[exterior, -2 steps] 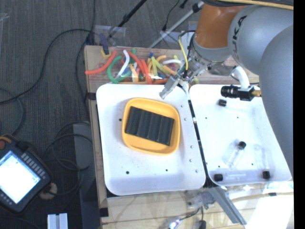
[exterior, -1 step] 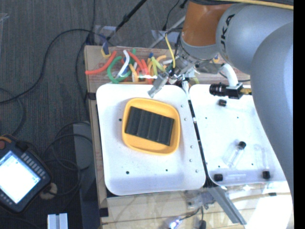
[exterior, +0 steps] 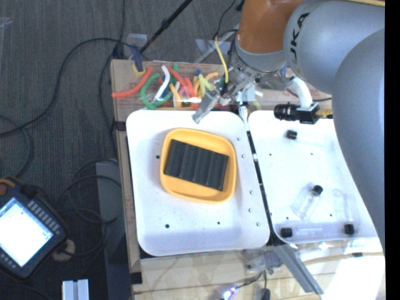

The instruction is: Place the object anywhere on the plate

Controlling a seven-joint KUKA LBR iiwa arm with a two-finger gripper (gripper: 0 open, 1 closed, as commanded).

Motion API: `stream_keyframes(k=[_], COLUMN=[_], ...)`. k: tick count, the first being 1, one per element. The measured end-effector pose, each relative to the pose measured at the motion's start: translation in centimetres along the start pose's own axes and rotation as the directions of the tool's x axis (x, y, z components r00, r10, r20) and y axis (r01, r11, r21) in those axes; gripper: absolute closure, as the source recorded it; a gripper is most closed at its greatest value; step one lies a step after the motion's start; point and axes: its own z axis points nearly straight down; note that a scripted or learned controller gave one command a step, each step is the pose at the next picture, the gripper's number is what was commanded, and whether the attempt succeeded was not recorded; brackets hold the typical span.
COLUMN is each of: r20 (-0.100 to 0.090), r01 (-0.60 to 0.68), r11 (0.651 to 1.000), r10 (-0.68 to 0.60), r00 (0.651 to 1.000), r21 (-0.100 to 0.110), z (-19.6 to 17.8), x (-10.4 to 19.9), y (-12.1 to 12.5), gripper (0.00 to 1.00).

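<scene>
From my screen, the grey arm with the orange band (exterior: pixel 269 17) comes in from the right and ends at the far edge of the left shallow white bin (exterior: pixel 147 224). Its gripper (exterior: pixel 204 110) hangs just over that bin's far rim, tilted down toward the left. The tip is small and cluttered with wiring, so I cannot tell whether it is spread or closed, and I see nothing held in it.

The dark grey ribbed rectangular block (exterior: pixel 196 164) lies flat on the yellow rounded-square plate (exterior: pixel 170 186), covering most of the plate's middle. The plate sits in the far half of the left bin, slightly turned. The gripper is beyond the plate's far edge and apart from both plate and block.

In the right shallow white bin (exterior: pixel 325 161), a small clear bottle with a black cap (exterior: pixel 306 203) lies on its side toward the near end, and a small black piece (exterior: pixel 291 134) sits toward the far end.

On the wooden worktop (exterior: pixel 122 86), behind the left bin, a tangle of orange, green, white and yellow cables (exterior: pixel 164 86) is bunched. A handheld control pendant with a lit screen (exterior: pixel 22 233) lies on the floor at the near left.
</scene>
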Motion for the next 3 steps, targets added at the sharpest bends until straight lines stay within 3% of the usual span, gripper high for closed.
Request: stream_keyframes(k=[1,2,3], r20=[-0.005,-0.002,-0.002], r01=[-0.029,-0.035,0.020], r11=[1.000,0.999,1.000], r10=[0.029,0.035,-0.020], r00=[1.000,0.999,1.000], r21=[-0.001,0.001,0.000], z=[-0.7,3.0,2.4], x=[4.0,7.5,13.7], y=[2.8,5.3,9.7], gripper=[0.00,0.00,0.00])
